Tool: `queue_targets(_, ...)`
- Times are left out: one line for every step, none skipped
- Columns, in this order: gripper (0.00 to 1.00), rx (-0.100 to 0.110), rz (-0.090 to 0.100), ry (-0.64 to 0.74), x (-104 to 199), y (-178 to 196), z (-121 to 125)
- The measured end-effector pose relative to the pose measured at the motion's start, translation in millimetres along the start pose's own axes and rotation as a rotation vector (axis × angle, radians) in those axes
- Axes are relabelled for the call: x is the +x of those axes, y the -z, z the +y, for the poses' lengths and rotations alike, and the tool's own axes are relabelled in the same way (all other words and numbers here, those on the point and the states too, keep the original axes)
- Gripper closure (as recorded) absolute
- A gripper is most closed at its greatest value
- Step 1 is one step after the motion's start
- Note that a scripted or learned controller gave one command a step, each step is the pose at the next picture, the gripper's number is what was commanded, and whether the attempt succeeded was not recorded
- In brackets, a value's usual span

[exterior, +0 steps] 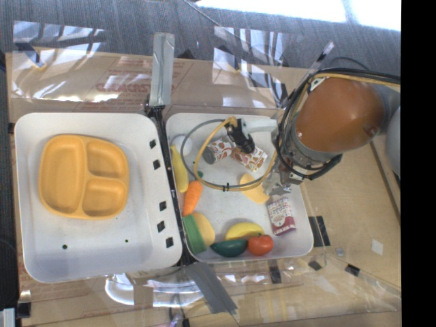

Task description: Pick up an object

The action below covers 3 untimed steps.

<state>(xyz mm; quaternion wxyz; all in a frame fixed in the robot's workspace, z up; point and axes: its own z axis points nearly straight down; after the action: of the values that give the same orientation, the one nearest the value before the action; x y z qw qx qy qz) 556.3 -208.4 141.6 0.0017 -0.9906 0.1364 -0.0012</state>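
Jaws hidden under the orange wrist, so whether they stand open or closed cannot be told.

Gripper point(281, 182) hangs low at the right side of the right bin point(300, 240), just above a yellow wedge point(255, 191) and a red-and-white packet point(280, 215), nothing visibly held. Looks like the reach-down step; next it needs to settle on one piece, close and lift. Carrot point(193, 197), tomato point(260, 244) and banana point(244, 231) lie lower; a yellow tray point(83, 176) sits in the left bin point(27, 251).

Two white bins point(41, 251), one yellow divided plate point(83, 176), one carrot point(193, 197), one tomato point(260, 244), perhaps two bananas point(244, 231).
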Motion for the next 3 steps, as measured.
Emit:
queue_targets(1.00, 0.006, 0.009, -0.029, 50.0, 89.4, -74.6)
queue_targets(1.00, 0.005, 0.007, 0.078, 85.4, 55.2, -24.6)
queue_targets(0.00, 0.006, 0.010, 0.079, 85.9, 56.8, -26.1)
